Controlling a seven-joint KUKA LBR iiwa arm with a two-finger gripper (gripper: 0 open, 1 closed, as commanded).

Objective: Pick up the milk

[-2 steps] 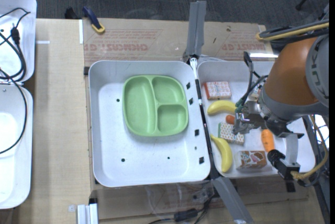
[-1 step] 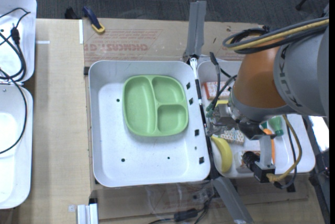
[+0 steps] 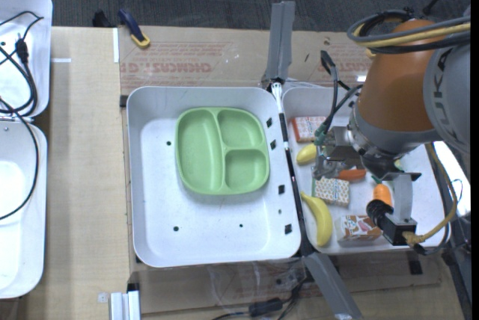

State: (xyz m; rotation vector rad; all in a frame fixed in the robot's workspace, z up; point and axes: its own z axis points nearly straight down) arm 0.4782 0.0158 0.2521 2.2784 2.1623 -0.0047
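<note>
1. Milk, as best I can judge, is the small printed carton in the lower right of the frame. It lies on its side in the right bin, near that bin's lower wall. The print is too small to read, so check that it is the milk before committing.
2. The gripper sits under the grey and orange wrist at centre right of the frame, above the carton and to its left. Cables and the wrist hide it, and I cannot tell whether it is released or clenched. Nothing is visibly held.
3. Assume it needs opening, and open it fully while it is high and clear of the clutter.
4. Move toward the lower right of the frame until it is centred over the carton, then turn the wrist so the jaws span the carton's narrow side.
5. Mind the neighbours. The banana lies just to the carton's left. The speckled packet is above the banana, and an orange item is close above the carton.
6. Come down straight, because a slanted descent would likely shove the carton against the wall.
7. Close gently, since a light carton may crush or tip. Lift slowly and check that it rises too.
</note>
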